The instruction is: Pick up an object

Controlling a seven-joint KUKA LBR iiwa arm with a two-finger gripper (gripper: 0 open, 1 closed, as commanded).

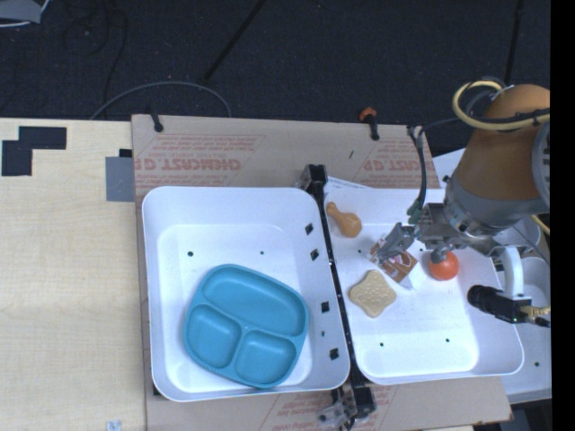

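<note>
Dark floor behind, wooden bench (63, 268) with two white bins. Nearest, below the jaws (393, 248): tan cracker-shaped piece (372, 294). Jaws low in right bin (449, 353), over a brown packet (400, 264); can't tell their state. Red ball (442, 266) right, wooden peg (342, 220) beyond-left. Reach step; next close and lift.

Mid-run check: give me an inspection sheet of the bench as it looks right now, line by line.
Surface: two white bins side by side on a cardboard sheet over a wooden bench.
Job's things: in the right bin, a small wooden pin-shaped piece, a tan cracker-like piece, a small brown item at the gripper, and a red tomato-like ball.
Clutter: blue divided plate in the left bin.
Grippers: gripper low over the brown item; grasp cannot be confirmed.
Cables: yellow loop on the arm; dark cables on the floor behind.
Surroundings: dark floor, black tape marks on the bench.
</note>
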